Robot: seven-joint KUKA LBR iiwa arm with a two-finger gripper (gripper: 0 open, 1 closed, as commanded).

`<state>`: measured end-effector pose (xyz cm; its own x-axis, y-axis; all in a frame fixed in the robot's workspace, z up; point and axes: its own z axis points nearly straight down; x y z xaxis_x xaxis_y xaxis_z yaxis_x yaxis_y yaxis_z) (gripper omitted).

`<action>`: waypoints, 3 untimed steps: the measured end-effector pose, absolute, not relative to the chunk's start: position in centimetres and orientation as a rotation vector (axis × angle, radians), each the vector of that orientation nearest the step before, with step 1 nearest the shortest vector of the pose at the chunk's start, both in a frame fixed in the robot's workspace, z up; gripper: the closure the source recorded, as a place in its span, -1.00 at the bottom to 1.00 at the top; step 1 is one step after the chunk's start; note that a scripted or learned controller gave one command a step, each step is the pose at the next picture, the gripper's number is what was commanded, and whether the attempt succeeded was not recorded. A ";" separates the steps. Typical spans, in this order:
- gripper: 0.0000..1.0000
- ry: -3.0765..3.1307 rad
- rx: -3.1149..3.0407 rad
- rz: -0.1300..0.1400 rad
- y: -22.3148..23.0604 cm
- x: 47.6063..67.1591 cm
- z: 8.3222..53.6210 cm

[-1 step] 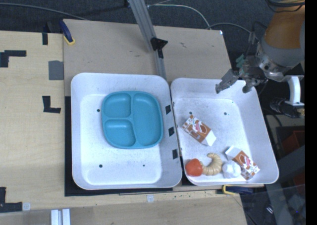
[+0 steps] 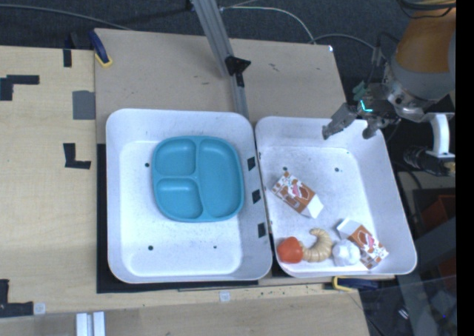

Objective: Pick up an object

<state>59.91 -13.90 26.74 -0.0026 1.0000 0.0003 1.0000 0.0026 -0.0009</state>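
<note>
The gripper (image 2: 350, 124), fingers spread and empty, hangs over the right bin's (image 2: 396, 201) far edge, with the nearest carton (image 2: 295, 194) lying diagonally, nearer the camera and leftward.

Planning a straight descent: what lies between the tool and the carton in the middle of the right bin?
Bare white bin floor separates tool and carton.
</note>
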 end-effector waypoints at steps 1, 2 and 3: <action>-1.00 -2.218 -2.216 0.009 -14.4 59.5 20.5; -1.00 -2.220 -2.215 0.008 -13.7 60.0 14.5; -1.00 -2.219 -2.216 0.008 -13.6 59.8 9.0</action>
<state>59.78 -13.59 9.02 -0.0015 1.0000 0.0002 1.0000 0.0015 -0.0075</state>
